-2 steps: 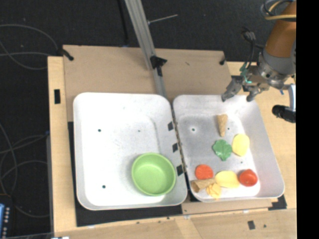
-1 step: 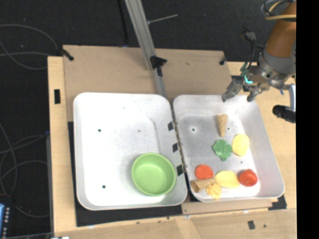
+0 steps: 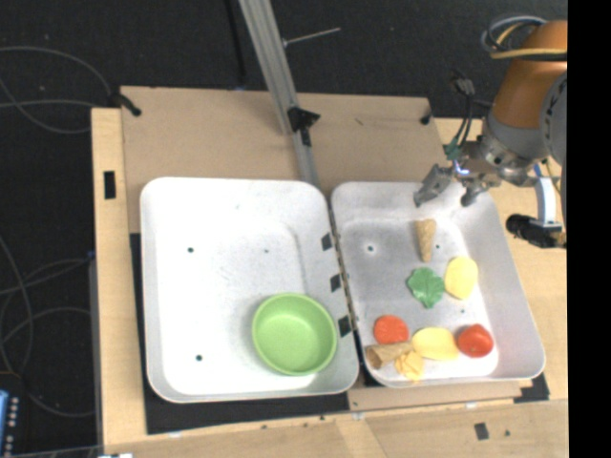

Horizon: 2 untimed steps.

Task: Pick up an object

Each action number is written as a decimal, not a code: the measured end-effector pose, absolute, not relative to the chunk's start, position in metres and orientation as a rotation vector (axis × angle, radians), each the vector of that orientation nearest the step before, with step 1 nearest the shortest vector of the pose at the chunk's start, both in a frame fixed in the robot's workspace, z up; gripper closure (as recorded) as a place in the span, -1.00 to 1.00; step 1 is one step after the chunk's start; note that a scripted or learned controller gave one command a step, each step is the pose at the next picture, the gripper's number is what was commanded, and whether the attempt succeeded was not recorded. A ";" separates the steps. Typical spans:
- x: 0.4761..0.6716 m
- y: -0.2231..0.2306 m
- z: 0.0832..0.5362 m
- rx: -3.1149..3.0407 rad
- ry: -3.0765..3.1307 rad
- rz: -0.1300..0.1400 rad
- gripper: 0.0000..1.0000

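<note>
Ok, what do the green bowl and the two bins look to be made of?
Green bowl: probably plastic, with an even lime colour, smooth walls and a soft sheen.
Left bin and right bin: likely moulded white plastic, matte, with rounded corners and thin raised rims; the dark specks look like scuffs or dirt.

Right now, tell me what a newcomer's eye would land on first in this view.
The green bowl stands out most, alone near the front right corner of the left bin. Next comes the bright cluster in the right bin: a red ball, an orange ball, two yellow pieces and a green leafy piece. Above that bin's far edge hangs the gripper, open, with nothing between its fingers.
</note>
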<state>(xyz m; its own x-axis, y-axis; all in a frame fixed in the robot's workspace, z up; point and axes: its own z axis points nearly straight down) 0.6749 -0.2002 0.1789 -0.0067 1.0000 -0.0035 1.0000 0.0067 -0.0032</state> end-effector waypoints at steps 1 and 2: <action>0.673 -0.204 0.116 2.219 2.225 -0.009 -1.00; 0.673 -0.206 0.101 2.217 2.222 -0.007 -1.00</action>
<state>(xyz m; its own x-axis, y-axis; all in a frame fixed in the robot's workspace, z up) 0.6725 -0.2059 0.1010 -0.0023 1.0000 -0.0052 1.0000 0.0023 -0.0009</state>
